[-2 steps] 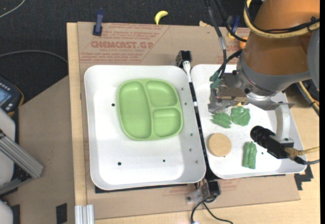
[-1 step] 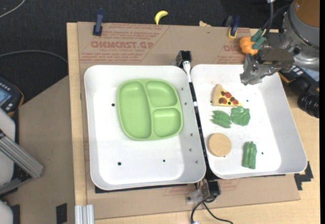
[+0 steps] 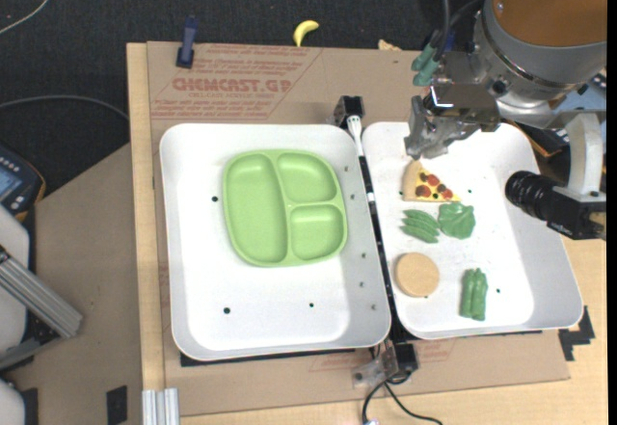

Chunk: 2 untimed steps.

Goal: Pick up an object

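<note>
The grey metal two-finger claw (image 3: 424,149) hangs low over the far end of the right-hand shallow white plastic bin (image 3: 549,259), and I can't tell from here whether its tips stand apart or together; nothing shows between them. The nearest candidate is the small toy pizza wedge, yellow with red spots (image 3: 427,184), lying just beside the claw at about its 6 o'clock and looking barely clear of the tips.

To do this well, I'd judge the claw should centre over the wedge and straddle its narrow width before dropping, since the piece looks flat and could skid away.

From the wedge, a ribbed green leafy toy (image 3: 419,225) and a lumpy green toy (image 3: 457,220) lie near at 6 and 5 o'clock. A round tan biscuit-like disc (image 3: 417,275) sits farther on.
</note>
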{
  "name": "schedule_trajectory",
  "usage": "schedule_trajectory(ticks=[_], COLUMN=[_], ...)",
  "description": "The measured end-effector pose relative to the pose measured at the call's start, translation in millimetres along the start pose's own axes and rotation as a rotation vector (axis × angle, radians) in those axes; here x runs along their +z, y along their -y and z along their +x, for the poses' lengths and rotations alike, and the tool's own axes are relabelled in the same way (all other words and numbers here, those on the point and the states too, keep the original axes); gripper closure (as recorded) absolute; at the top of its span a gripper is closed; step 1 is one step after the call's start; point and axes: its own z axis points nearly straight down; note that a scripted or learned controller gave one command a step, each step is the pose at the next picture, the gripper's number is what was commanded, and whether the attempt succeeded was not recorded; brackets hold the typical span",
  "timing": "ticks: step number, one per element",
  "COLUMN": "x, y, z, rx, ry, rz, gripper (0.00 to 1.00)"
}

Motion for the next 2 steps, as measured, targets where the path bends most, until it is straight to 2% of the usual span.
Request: schedule_trajectory(ticks=[1,2], x=[96.4,139.2], y=[1.7,1.4], z=[61.8,22.8], rx=[0.000,0.012], ry=[0.003,0.003], rz=[0.016,0.012], gripper=[1.00,1.00])
